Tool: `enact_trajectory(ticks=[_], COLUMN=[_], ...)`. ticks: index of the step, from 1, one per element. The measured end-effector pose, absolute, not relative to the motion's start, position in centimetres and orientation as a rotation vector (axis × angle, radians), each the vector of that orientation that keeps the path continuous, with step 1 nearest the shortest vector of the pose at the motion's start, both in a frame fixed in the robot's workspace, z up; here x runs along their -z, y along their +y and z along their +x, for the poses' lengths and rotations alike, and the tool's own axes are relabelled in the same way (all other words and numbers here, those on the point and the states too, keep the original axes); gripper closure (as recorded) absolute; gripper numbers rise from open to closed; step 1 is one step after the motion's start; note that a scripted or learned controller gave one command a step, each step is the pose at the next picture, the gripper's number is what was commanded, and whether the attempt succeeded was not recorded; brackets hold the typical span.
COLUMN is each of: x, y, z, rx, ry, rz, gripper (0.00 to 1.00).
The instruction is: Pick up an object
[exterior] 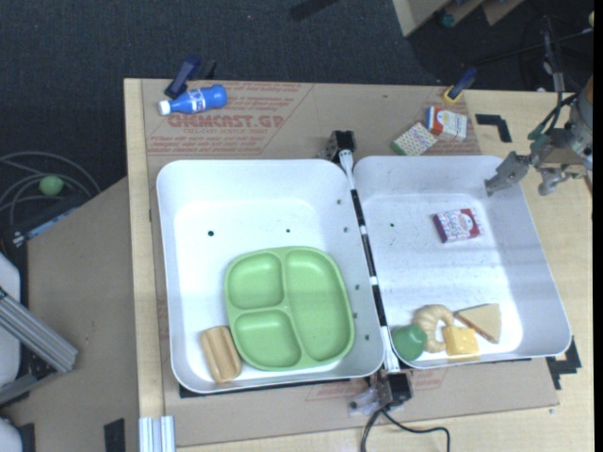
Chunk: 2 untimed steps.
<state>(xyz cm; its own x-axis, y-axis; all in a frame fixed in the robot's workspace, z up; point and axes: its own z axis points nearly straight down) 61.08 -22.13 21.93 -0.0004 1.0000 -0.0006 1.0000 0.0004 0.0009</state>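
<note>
In the right bin (528, 281) a small red and white packet (456, 225) lies flat near the middle. At that bin's front edge a pale croissant (433, 322), a green round piece (409, 342), a yellow block (462, 343) and a tan wedge (481, 319) lie clustered together. My gripper (524, 179) hangs over the bin's back right corner, open, with nothing between its fingers. It is up and to the right of the packet, well apart from it.
The left bin (188, 215) holds a green divided plate (287, 306) and a tan ridged bar (220, 353) at its front left. Behind the bins, a blue bottle (193, 100) and two small cartons (416, 139) (450, 123) lie on the bench.
</note>
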Motion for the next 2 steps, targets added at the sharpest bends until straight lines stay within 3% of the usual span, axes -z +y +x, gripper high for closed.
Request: enact_trajectory(ticks=[1, 2], x=[-12.8, -10.3], y=[-20.1, -17.9], z=[65.6, 60.6], rx=[0.002, 0.002], ry=[2.225, 2.224], rz=[2.221, 2.223], gripper=[0.00, 0.00])
